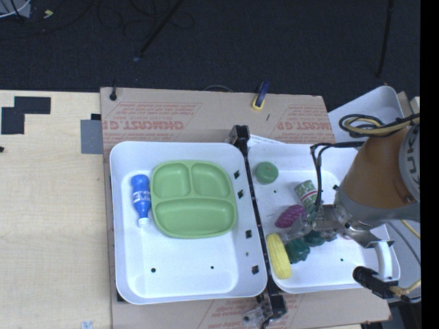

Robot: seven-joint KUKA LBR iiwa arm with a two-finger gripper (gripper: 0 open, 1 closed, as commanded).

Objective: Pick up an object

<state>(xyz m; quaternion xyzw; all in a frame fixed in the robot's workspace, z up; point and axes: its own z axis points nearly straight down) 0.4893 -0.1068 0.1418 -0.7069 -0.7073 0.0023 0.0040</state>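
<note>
A: What is hard to read near the corn (279, 256)?

B: Just right of it, the gripper (310, 229) blurs into a dark green thing (299, 250); whether the fingers touch it is unclear.

A: And the can (306, 191)?

B: Up and right of the corn; its label is too small to read. Farther right, the arm (381, 180) hides the bin (322, 279) floor.

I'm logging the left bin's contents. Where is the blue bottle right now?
The blue bottle lies in the left bin, along its left side, right beside the green divided plate's left edge, its white cap toward the camera.
</note>
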